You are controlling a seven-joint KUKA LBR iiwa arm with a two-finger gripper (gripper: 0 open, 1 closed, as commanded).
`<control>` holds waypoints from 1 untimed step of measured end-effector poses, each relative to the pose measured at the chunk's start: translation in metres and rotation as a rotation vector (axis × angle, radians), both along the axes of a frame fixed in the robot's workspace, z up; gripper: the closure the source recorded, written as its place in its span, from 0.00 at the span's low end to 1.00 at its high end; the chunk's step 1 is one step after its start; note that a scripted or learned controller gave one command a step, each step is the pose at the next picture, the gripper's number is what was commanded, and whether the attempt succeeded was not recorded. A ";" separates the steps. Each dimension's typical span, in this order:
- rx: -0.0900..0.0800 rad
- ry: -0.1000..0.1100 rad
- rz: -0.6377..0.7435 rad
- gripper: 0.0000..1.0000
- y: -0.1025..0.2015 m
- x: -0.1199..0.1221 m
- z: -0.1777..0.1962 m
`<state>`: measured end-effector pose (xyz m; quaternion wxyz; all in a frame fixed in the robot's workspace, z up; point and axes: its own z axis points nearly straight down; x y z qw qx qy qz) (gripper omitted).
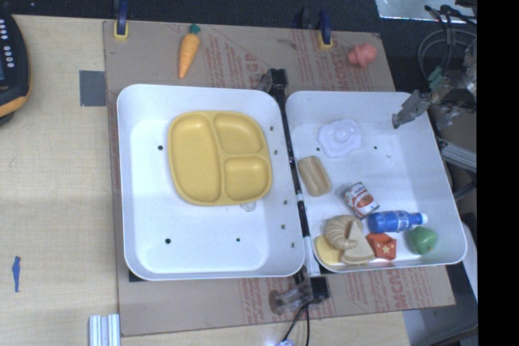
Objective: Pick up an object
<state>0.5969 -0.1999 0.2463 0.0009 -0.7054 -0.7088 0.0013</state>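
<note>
The gripper (403, 118) is hovering over the right bin's (451, 192) upper right corner, grip state indeterminable and nothing held, so the approach step is pending; candidates like the blue bottle (395, 220) are lying near the bin's lower edge, calling for a descent there

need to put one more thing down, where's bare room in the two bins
Left bin: bare floor below and left of the yellow plate. Right bin: bare strip right of the white lid, above the bottle. Crowded: right bin's lower corner, around croissant, can, green ball.
</note>
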 end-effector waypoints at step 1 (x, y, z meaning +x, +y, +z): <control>0.004 0.009 -0.001 0.00 0.040 -0.061 -0.033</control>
